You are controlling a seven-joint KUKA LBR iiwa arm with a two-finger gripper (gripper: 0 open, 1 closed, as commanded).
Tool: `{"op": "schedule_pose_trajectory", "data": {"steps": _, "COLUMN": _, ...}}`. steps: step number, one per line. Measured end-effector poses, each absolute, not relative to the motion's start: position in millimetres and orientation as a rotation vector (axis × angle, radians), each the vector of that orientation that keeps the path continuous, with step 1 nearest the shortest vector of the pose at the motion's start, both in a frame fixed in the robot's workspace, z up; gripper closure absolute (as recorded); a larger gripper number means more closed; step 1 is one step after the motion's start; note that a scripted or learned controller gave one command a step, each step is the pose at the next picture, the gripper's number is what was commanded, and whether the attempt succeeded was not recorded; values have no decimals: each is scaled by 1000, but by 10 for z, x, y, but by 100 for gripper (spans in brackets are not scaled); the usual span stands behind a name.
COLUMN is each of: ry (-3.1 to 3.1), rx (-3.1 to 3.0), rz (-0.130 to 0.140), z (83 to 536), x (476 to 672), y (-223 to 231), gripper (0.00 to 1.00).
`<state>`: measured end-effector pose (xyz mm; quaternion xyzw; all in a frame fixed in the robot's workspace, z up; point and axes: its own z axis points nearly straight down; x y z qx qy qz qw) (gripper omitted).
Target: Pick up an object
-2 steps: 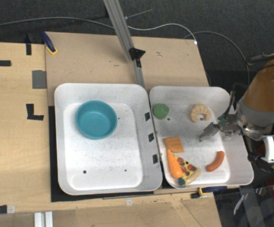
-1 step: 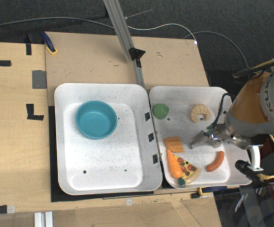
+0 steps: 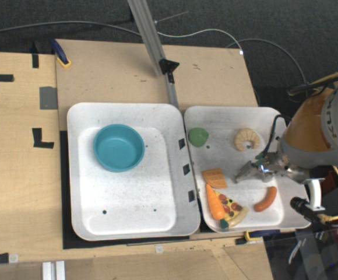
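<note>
My pincer point(image 3: 243, 172) hung low over the right bin point(image 3: 227, 116), fingers spread in a V and pinching nothing. It sat in the bare middle of the bin, ringed by candidates: orange cracker point(image 3: 214, 178) just to its left, red sausage point(image 3: 266, 199) nearby below right, curled pastry point(image 3: 247, 139) above, green ball point(image 3: 199, 136) further up-left. Carrot point(image 3: 215, 202) and pizza slice point(image 3: 233, 210) lay touching along the bin's near edge (awkward pair; probably a poor first choice). Judgement: the open spread suits a descent onto a single loose item, the cracker being closest to the tips. Nothing lifted yet.

Left bin point(image 3: 76, 174) held only a teal bowl point(image 3: 119, 147), upright, well apart from my reach. Surface point(image 3: 116, 69): tan board with black tape marks at the left; a grey pole point(image 3: 145, 25) slanted in from above; cables trailed over dark carpet point(image 3: 285, 10) behind
</note>
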<state>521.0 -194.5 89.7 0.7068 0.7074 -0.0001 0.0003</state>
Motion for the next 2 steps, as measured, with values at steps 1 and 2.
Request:
{"op": "schedule_pose_trajectory", "data": {"steps": 1, "ry": 2224, "rx": 2220, "rz": 0, "z": 994, "x": 5209, "y": -1939, "gripper": 100}}
{"op": "schedule_pose_trajectory", "data": {"steps": 2, "ry": 2222, "rx": 2218, "rz": 2, "z": 1480, "x": 5162, "y": -1857, "gripper": 100}}
